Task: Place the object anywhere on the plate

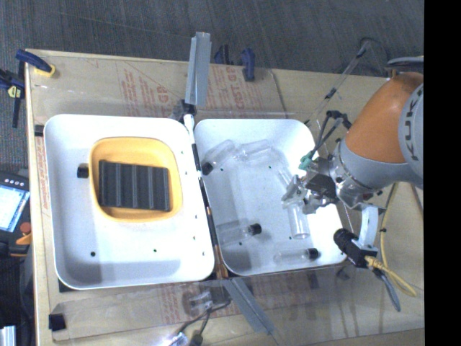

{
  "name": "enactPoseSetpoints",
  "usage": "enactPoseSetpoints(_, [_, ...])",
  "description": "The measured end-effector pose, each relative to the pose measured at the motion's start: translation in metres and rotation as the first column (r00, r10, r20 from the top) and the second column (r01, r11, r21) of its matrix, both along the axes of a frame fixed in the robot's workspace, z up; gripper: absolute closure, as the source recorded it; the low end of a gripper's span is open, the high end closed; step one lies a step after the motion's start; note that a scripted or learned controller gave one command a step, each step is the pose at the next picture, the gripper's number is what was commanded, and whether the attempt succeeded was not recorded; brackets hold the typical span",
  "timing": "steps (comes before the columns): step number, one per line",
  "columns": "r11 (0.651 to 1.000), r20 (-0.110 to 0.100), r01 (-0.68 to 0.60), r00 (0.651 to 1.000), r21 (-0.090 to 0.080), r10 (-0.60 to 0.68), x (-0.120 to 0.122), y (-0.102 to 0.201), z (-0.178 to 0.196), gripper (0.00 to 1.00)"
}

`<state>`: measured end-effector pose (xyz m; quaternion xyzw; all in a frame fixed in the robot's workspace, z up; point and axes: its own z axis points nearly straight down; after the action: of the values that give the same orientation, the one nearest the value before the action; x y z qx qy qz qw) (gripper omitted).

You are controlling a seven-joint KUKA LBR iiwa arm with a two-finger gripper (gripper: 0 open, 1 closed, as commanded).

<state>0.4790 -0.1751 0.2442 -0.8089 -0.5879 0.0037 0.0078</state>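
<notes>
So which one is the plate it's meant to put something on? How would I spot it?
Look at the left white bin, the one farther from the grey and orange arm. The plate lies flat in its upper middle: a yellow, rounded-square dish with a dark ribbed centre. It is the only coloured thing in either bin; the items in the right bin are clear plastic.

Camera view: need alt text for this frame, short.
A grey-and-orange robot arm reaches from the right into the right white bin, its pincer low among several clear plastic tubes. The left white bin holds a yellow plate with a dark ridged insert.
</notes>
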Motion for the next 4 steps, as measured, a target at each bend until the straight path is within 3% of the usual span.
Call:
enactPoseSetpoints(1, [0.955,0.014,-0.298,0.955,-0.008,0.298,0.052,0.068,0.001,1.0])
enactPoseSetpoints(2, [0.932,0.013,-0.362,0.932,-0.007,0.362,0.097,0.113,-0.038,1.0])
enactPoseSetpoints(3, [0.842,0.014,-0.54,0.842,-0.007,0.54,0.137,0.153,-0.053,1.0])
enactPoseSetpoints(4, [0.776,0.016,-0.63,0.776,-0.008,0.63,0.146,0.203,-0.052,1.0])
